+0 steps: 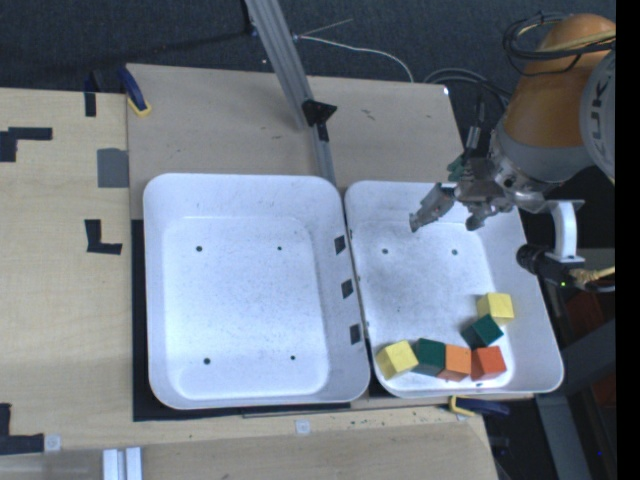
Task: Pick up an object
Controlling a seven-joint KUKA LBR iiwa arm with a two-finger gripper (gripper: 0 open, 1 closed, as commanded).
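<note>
Wooden surface (230,128) carries two shallow white bins side by side, with dark floor beyond it at 12 o'clock.

Nearest the camera, along the right bin's (400,258) 6 o'clock wall, lies a huddle of small blocks. From 9 to 3 o'clock they run: a yellow block (397,357), a green block (430,351), an orange block (457,360) and a red block (488,364), each touching the next. Just beyond them, toward 1 o'clock, a dark green block (487,331) sits against a second yellow block (497,307). These are near-cubes, so none has a real long axis; most sit turned a little off the bin's walls, the near yellow one tilted corner toward 7 o'clock. The row as a whole runs 9 to 3.

Left bin (240,288) shows a bare speckled floor.

Farther off, over the right bin's 12 o'clock end, the hand (452,211) hangs well apart from the blocks. Its two fingers are spread apart, released, with nothing between them, pointing down toward 8 o'clock.

My judgement: the pick is not yet done. No block is lifted. What is left is to travel toward 6 o'clock, descend on one block, clench and raise it. Crowding may make a clean grip awkward.
</note>
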